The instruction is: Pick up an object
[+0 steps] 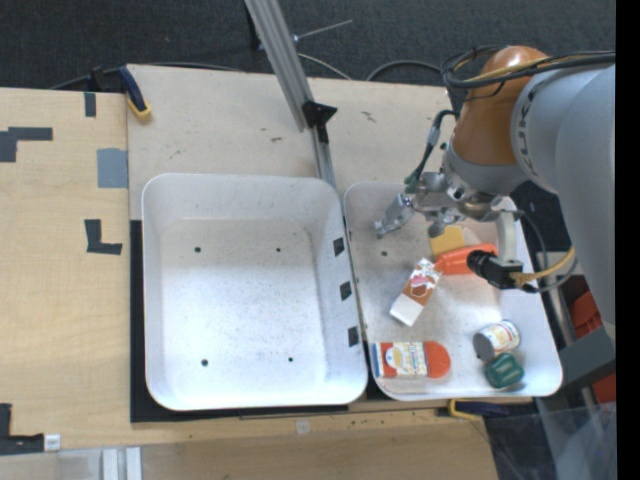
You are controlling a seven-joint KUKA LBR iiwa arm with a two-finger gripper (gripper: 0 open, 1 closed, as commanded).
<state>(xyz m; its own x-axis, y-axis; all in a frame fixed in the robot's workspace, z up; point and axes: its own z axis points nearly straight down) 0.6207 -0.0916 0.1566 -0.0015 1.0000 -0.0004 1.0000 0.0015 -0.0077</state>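
From the camera view, the grey arm with its orange band (545, 118) reaches in from 3 o'clock and hangs over the far end of the right-hand shallow white bin (375, 268). The metal two-finger gripper (392, 218) sits toward 11 o'clock of that bin, over bare floor. Nothing can be seen in its grasp, and I cannot tell whether it is open or closed.

The things to pick all lie in the right bin:
- A yellow block (449, 238) lies at 12 o'clock, just beside the gripper on its 3 o'clock side.
- A bright orange rounded piece (455, 260) touches the block's near edge.
- A small white-and-red carton (416, 291) lies tilted at 9 o'clock of the bin's middle, apart from the gripper.
- A flat orange-and-white packet (410, 360) lies at 7 o'clock against the near wall.
- A silver can (497, 339) lies on its side at 4 o'clock.
- A dark green lump (505, 371) lies just beside the can at 5 o'clock.

The left-hand white bin (160, 268) stands touching the right one at 9 o'clock. A slanted aluminium rail (282, 48) runs off toward 12 o'clock beyond both bins
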